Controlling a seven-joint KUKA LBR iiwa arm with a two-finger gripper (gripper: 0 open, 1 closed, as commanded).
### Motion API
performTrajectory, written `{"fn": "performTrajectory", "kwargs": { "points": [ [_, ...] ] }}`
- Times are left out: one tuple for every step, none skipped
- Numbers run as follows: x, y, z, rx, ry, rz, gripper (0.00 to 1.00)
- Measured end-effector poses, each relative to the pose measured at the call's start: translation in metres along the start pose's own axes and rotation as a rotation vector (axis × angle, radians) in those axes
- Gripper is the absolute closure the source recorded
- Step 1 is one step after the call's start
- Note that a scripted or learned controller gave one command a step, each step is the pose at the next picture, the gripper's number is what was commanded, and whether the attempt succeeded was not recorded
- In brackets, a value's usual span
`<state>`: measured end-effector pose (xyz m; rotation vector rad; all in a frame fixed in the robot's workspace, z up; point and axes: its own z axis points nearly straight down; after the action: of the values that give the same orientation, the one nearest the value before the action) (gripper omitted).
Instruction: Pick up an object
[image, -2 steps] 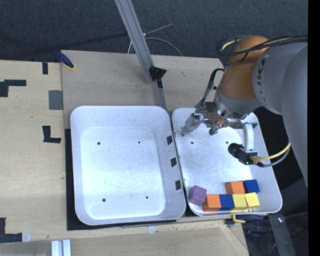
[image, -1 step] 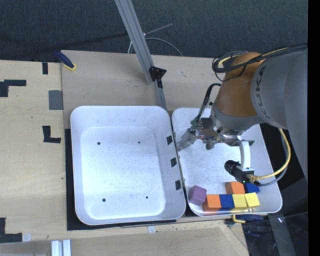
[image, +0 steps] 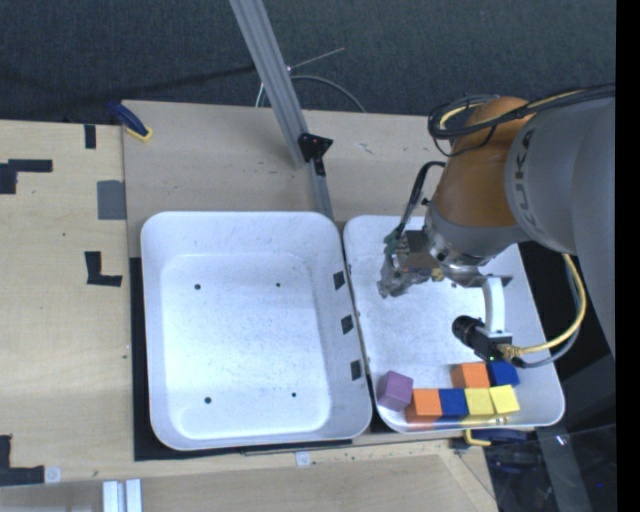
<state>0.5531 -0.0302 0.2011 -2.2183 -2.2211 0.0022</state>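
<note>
Risk for you starts with the arm (image: 500, 190): its gripper (image: 398, 275) hangs over the right bin (image: 365, 300), well apart from the blocks (image: 465, 395) packed along that bin's near edge. Whether the jaws are wide or narrow you cannot tell here. Tightly packed, the blocks leave little room, so a descent could nudge the purple cube (image: 396, 388) instead of gripping it.

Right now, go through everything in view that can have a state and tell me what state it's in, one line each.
Gripper: low over the right bin, nothing seen between its fingers.
Right bin: holds all the blocks, along its near edge.
Left bin: upright, beside the right bin.
Purple block: tilted, apart from the gripper.
Orange blocks: resting in the row.
Blue blocks: resting in the row.
Yellow blocks: resting in the row.
</note>
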Motion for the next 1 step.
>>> {"fn": "performTrajectory", "kwargs": {
  "points": [
    [0.0, -0.0001, 0.0005, 0.001, 0.0, 0.0, 0.0]
  ]
}}
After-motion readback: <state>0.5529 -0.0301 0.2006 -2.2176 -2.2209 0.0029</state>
